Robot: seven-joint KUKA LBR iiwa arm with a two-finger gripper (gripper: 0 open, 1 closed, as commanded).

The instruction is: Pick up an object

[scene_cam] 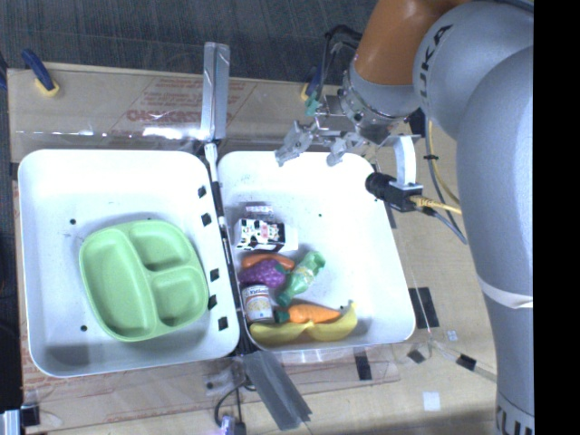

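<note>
Two fingers point(311, 149) spread wide, holding nothing, above right bin's point(385, 270) far rim; should descend toward milk carton point(261, 234), apart from crowded toys.

Open fingers point(310, 144) hover over right bin point(349, 198) holding toy food point(294, 288).

The bench point(109, 98) is brown; 2 white bins sit on it side by side. The left bin point(45, 188) touches the right bin point(381, 270).
</note>
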